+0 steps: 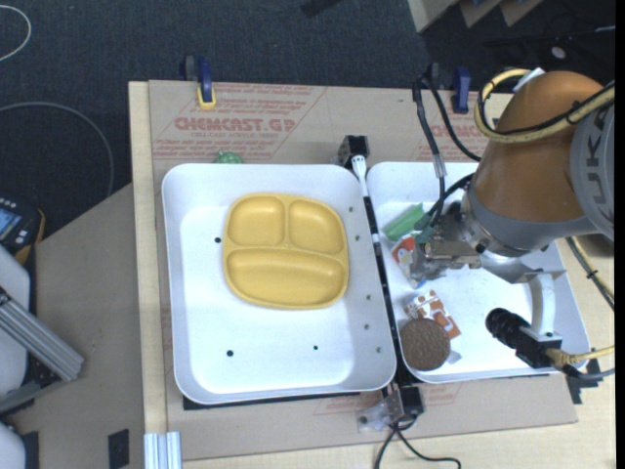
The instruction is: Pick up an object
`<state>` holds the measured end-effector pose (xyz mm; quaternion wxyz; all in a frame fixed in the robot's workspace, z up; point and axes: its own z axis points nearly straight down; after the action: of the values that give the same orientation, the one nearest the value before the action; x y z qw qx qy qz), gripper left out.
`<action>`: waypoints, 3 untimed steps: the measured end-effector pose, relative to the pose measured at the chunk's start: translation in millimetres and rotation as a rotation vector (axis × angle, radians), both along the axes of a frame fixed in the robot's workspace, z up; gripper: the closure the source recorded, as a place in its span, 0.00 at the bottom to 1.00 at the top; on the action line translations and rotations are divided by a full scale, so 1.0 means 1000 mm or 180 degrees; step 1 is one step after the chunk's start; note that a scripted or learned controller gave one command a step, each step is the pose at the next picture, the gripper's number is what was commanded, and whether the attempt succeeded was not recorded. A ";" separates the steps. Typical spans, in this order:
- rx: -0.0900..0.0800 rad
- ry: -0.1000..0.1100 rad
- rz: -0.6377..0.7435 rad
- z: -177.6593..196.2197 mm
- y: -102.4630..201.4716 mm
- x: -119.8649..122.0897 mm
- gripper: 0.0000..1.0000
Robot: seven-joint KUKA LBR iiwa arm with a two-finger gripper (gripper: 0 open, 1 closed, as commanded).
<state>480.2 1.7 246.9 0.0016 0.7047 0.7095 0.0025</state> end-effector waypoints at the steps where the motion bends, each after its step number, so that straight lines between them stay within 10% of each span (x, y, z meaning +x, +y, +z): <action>1: -0.0004 0.0008 -0.0017 0.008 -0.003 0.000 1.00; 3: 0.0000 0.0002 -0.0003 0.059 0.045 0.000 1.00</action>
<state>479.7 46.3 305.6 0.0013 0.7051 0.7091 0.0023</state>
